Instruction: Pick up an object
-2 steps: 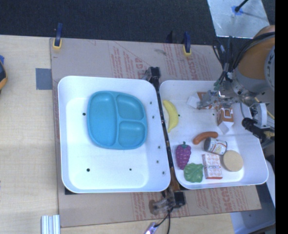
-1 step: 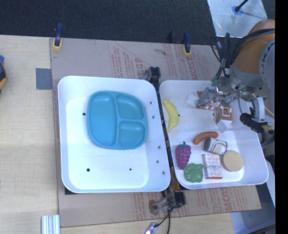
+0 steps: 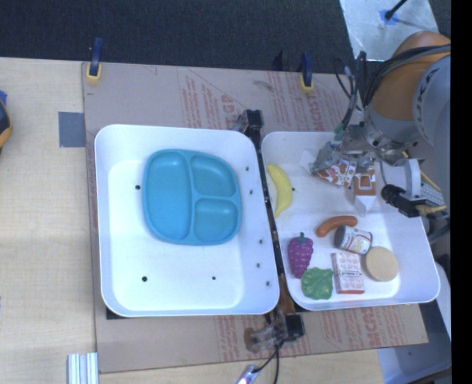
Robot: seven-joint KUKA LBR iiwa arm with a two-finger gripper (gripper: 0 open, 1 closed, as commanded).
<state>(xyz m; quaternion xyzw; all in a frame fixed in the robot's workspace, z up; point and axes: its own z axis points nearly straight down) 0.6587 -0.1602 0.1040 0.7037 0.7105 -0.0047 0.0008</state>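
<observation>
You see the left bin (image 3: 116, 214) bearing a blue divided plate (image 3: 192, 196). In the right bin (image 3: 412, 290), the gripper (image 3: 350, 152) sits at the far edge, right on a crumpled snack packet (image 3: 344, 169); its grip state you cannot tell. Banana (image 3: 281, 187), sausage (image 3: 335, 225) and grapes (image 3: 299, 254) lie nearer you, well apart from it.

Overhead light, even and bright. Both white bins (image 3: 108, 214) run near overexposed, their rims losing detail. Shadows soft and short, falling just under the bin edges. Whole frame slightly soft; small items read fuzzy. Dark floor (image 3: 180, 10) at top shows little texture.
</observation>
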